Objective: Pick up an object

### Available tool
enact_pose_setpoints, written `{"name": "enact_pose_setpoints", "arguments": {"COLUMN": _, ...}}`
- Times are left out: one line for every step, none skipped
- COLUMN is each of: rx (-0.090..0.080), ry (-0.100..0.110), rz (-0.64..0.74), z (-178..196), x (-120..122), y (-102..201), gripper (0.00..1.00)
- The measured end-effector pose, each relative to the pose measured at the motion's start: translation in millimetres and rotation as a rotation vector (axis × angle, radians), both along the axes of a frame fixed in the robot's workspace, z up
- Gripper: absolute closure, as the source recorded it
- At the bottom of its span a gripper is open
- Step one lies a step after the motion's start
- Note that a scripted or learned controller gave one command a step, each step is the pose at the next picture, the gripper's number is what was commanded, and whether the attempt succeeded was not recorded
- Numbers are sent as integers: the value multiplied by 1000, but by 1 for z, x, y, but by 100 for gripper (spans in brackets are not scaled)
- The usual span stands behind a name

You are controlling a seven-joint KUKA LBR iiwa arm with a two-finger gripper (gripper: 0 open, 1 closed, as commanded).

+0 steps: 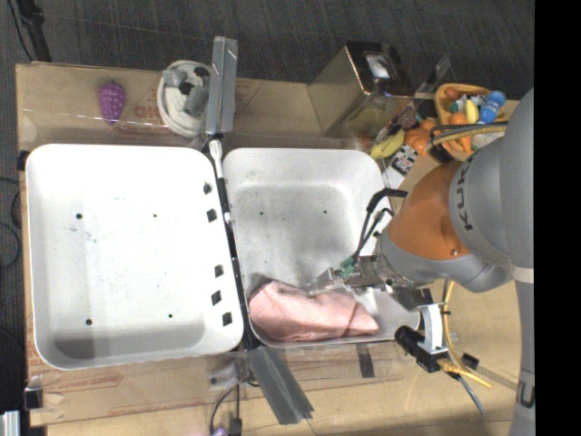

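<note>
Your right bin (pixel 300 175) holds one item: a pink cloth (pixel 309 314), bunched against the bin's near wall, toward the corner on the arm's side. The gripper (pixel 329 280) sits low inside this bin, at the cloth's upper edge; whether it is parted or clamped on the fabric, you cannot tell from this angle. The left bin (pixel 118 243) adjoins the right bin across a shared divider. Beyond the left bin's far rim lies a purple grape bunch (pixel 112 101).
</note>
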State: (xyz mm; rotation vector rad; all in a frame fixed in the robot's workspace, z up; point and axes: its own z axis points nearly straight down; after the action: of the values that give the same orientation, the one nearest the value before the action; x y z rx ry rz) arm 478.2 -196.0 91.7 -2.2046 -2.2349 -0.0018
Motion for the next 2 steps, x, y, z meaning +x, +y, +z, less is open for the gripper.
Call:
{"name": "enact_pose_setpoints", "arguments": {"rx": 1, "ry": 0, "rz": 6, "z": 10, "x": 1, "y": 1, "gripper": 100}}
{"name": "enact_pose_setpoints", "arguments": {"rx": 1, "ry": 1, "rz": 5, "z": 10, "x": 1, "y": 1, "gripper": 0}}
